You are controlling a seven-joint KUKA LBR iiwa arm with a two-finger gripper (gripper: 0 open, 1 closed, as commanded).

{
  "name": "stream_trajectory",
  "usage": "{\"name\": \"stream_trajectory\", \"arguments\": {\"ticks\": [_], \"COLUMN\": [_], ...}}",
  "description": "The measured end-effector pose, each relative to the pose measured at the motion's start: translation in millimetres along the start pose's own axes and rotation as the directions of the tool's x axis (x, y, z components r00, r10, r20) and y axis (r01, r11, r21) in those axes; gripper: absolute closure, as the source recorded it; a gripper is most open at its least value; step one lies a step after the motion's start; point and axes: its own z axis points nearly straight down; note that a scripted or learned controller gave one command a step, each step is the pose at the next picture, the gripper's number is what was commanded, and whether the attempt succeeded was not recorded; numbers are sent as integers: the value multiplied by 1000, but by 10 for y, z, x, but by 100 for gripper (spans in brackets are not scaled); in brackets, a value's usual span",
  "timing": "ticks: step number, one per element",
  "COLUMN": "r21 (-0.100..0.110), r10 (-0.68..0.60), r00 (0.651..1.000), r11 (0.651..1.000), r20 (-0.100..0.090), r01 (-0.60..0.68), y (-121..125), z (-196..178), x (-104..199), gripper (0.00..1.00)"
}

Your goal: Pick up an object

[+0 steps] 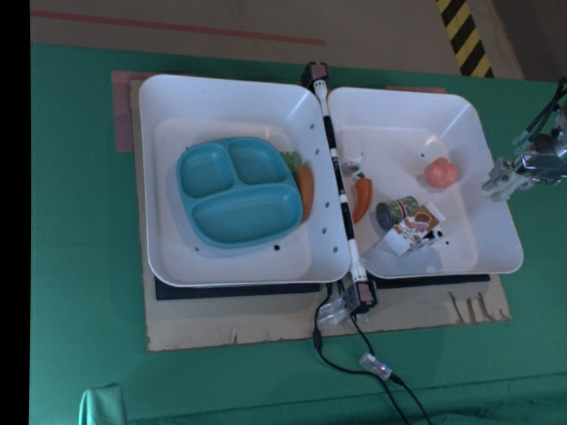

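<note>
Green tabletop [80, 237] carries both bins. I read no legible text on the printed carton [415, 229], lying in the right bin [496, 237] beside a small can [395, 211], long axis slanting up-right. Jaws [500, 182] hover over the bin's right rim, well apart from it; their opening I cannot tell.

The end effector [503, 181] hangs over the right bin's [461, 118] right rim. Just left of it in that bin lies a ball [440, 173]; farther left a can [396, 211], carton [415, 229] and carrot [362, 198]. Farthest left, the left bin [221, 100] holds a divided plate [237, 190].
</note>
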Motion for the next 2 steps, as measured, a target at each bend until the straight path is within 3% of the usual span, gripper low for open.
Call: {"name": "stream_trajectory", "arguments": {"ticks": [2], "r21": [0], "r10": [0], "r00": [1000], "r11": [1000], "r20": [0], "r01": [0], "y": [0], "z": [-30], "x": [-1], "gripper": [100]}}
